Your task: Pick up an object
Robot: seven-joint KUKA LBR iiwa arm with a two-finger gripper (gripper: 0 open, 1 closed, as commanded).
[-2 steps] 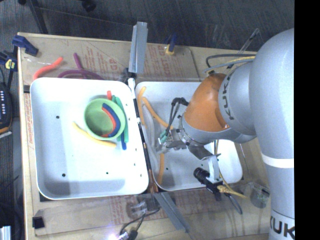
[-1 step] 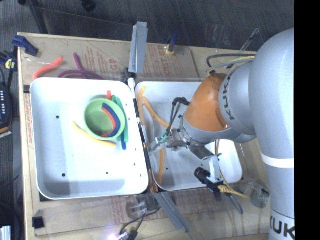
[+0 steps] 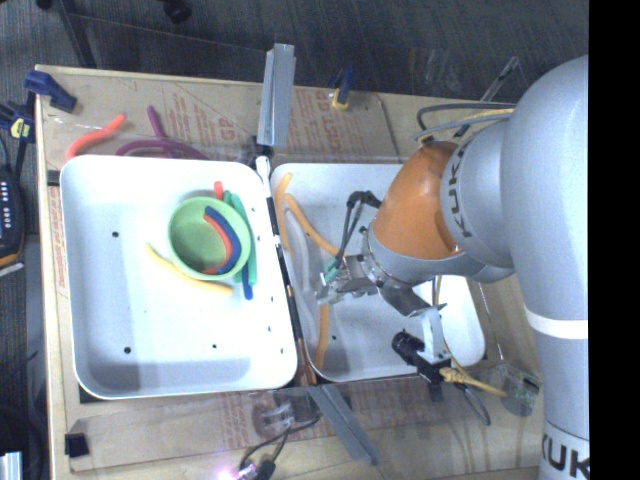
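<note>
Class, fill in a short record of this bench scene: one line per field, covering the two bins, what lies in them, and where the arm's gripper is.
left bin: shallow white bin, holding a round green bowl
bowl surroundings: red, blue, green and yellow curved strips in and around it
right bin: shallow white bin, orange cable along its left side
gripper: two-finger gripper low over the right bin
holding: nothing seen between fingers

view: overhead, slanted | covers: both bins (image 3: 90, 268) | arm (image 3: 540, 198): enters right
</note>
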